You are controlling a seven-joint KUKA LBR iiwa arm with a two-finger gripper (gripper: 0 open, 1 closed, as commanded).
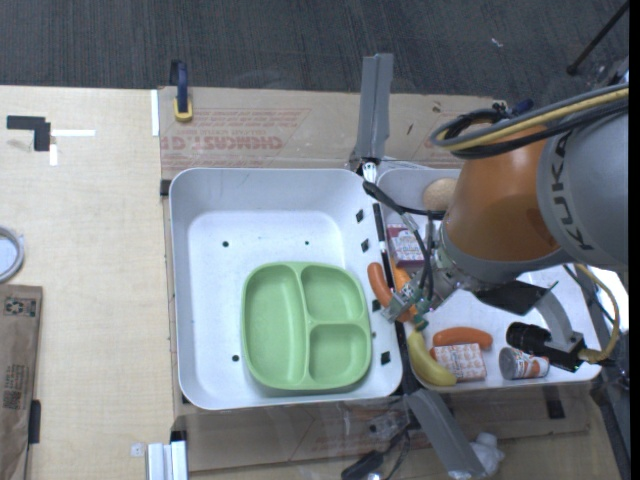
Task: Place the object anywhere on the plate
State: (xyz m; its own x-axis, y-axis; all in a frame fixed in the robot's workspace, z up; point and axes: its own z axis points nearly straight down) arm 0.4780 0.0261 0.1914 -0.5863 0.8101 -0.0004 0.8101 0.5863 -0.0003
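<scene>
The green plate point(305, 325), split into three compartments, lies in the left bin point(200, 268) toward its near right corner, with nothing on it. The arm point(520, 208) reaches in from the right over the right bin point(580, 378), and its gripper point(405, 308) hangs low at the wall between the two bins. It seems to be at an orange carrot-like object point(378, 283), though I cannot tell how the gripper is set. In the right bin lie a banana point(428, 360), a sausage point(462, 337), a small can point(522, 365) and a boxed packet point(404, 245).
</scene>
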